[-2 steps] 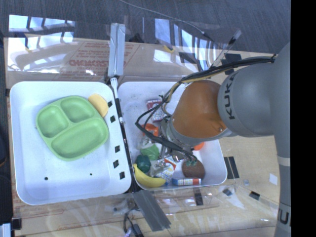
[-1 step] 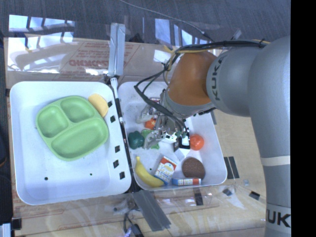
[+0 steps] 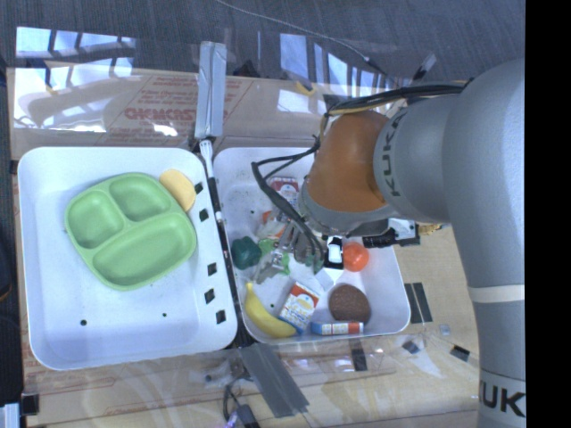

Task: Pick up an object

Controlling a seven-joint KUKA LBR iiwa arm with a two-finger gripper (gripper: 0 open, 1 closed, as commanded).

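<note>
Banana (image 3: 266, 315) was the likeliest pick I could see, lying in the near-left corner of the right bin (image 3: 393, 283) and free of any grasp. Its long axis ran slantwise, from a narrow tip beside the bin's left wall down toward the front wall, with the curve bowing toward the corner. I could not tell which end was the stem. The gripper (image 3: 290, 248) hung above the banana, a little farther into the bin, over a clutter of small items I could not make out. Whether it was clenched or released I could not tell, for the arm's orange band (image 3: 352, 163) and grey wrist crowded it. A dark green object (image 3: 245, 252) sat just beyond the banana's upper tip. A small carton (image 3: 300, 303) lay just to the banana's right, and past that a brown oval object (image 3: 350, 303). A pen-like tube (image 3: 337, 328) lay along the front wall, off the banana's lower end. An orange ball (image 3: 356, 257) rested up and to the right of the banana. Well to the banana's left, in the left bin (image 3: 53, 319), sat a green divided plate (image 3: 134, 230) with a yellow object (image 3: 178, 188) touching its far edge.
</note>
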